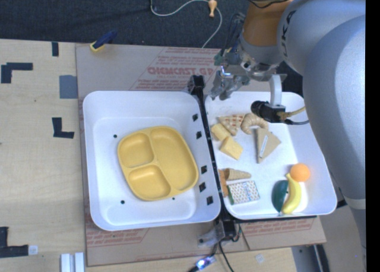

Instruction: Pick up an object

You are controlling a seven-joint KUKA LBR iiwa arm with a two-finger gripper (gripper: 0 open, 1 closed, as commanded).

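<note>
Food pieces (237, 137) lie scattered in the right bin (309, 146), none in the claw (224, 89), which hangs over that bin's far left corner with fingers narrowly parted.

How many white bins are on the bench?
2. The left bin holds a yellow tray; the right bin beside it holds the small food items, and the arm covers part of its far corner.

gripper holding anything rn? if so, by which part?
Nothing visibly held. The gripper hangs over the far edge of the right bin, above the food pieces, with no item seen between its fingers.
</note>
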